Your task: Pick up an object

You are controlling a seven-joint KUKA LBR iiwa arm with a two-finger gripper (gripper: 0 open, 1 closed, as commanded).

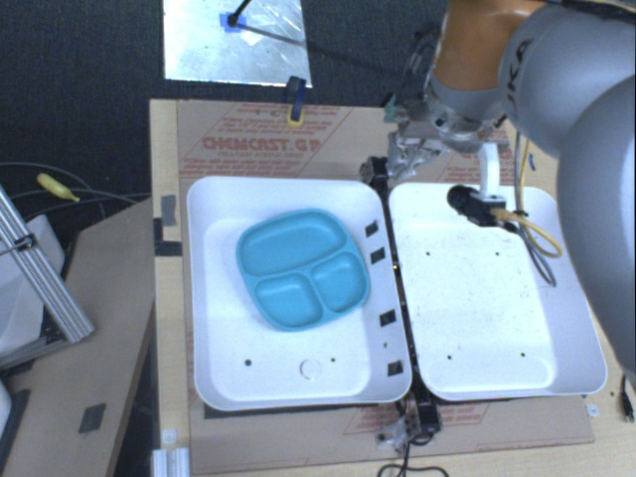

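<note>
With the pincer [405, 159] at the counter's far edge, its state unreadable, approach the blue divided tray [302, 268] in the left bin [224, 366] and grip its raised rim.

Light is even and fairly bright, falling from above. The two white bins [298, 192] come close to washing out, their floors nearly without texture, though the small dark holes in them stay readable. The blue divided plate [301, 268] casts almost no shadow, only a faint soft edge toward 6 o'clock. A foil sheet [237, 25] at 11 o'clock shows mottled glare. The grey arm [581, 97] at 2 o'clock is soft and out of focus, with a broad pale sheen on its casing. The dark floor around the surface [248, 132] loses detail. Overall sharpness is modest, with slight grain and colour fringing at hard edges.
</note>
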